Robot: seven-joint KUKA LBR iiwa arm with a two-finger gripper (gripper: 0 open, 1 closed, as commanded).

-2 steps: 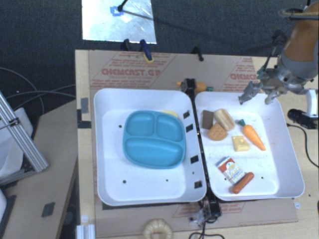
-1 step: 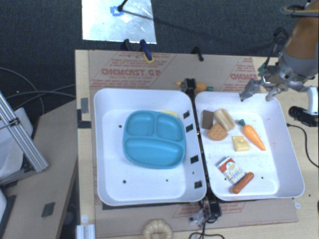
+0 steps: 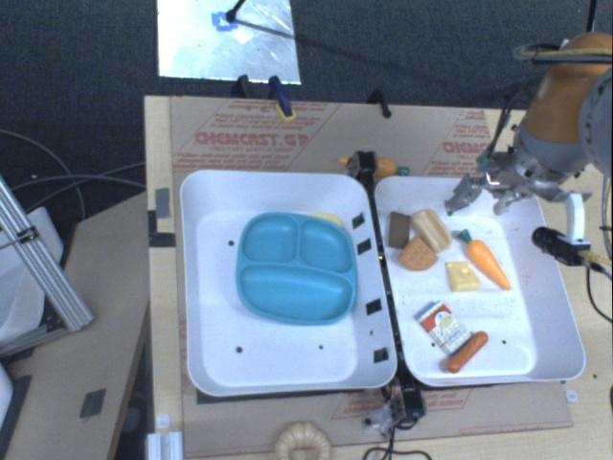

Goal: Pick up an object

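Six foods (image 3: 450,266) (right bin (image 3: 560,338)); blue tray (image 3: 295,268) left.

Two white bins on the bench, arm reaching in at the upper right

The left bin (image 3: 206,286) holds a blue divided plate (image 3: 295,266); the right bin (image 3: 556,329) holds a brown block (image 3: 399,229), a bread roll (image 3: 431,229), a cookie-like piece (image 3: 418,254), a cheese wedge (image 3: 463,276), a carrot (image 3: 487,263), a small carton (image 3: 443,326) and a sausage (image 3: 466,351). The gripper (image 3: 484,192) hangs open over the right bin's far edge, nothing between its fingers
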